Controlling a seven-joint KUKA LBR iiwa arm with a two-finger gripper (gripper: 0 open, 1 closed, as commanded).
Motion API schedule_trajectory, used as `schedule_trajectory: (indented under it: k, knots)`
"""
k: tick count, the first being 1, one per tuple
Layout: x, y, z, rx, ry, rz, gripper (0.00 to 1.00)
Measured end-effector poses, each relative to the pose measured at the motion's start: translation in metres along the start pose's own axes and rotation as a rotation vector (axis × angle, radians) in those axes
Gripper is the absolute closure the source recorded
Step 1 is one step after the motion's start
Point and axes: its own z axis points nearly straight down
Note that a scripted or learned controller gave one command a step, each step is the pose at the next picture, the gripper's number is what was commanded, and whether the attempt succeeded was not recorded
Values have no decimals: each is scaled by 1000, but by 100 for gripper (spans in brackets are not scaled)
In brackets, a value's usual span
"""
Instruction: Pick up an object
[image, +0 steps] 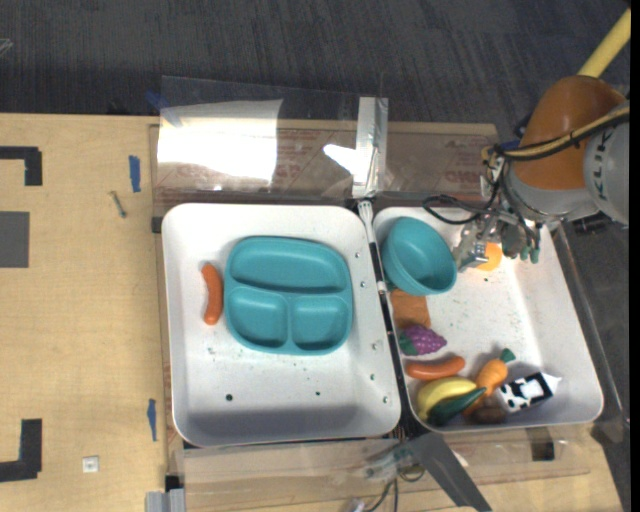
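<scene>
Resting glossy, a rounded teal bowl (418, 255) tilts.

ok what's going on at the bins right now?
The KUKA arm has reached in over the right bin, its pincer low at the far end next to the teal bowl. A small orange-yellow object sits right at its tip; whether it's gripped is unclear. Toy food lies piled at the bin's near end: grapes, a banana, a carrot. The left bin has a teal divided plate and an orange sausage.
</scene>
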Motion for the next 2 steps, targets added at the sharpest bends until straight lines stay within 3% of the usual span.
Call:
schedule_trajectory:
  k: [1,2]
  knots:
    - [36,71,-92,-8,0,3,100]
    - [38,67,-85,-5,12,8,0]
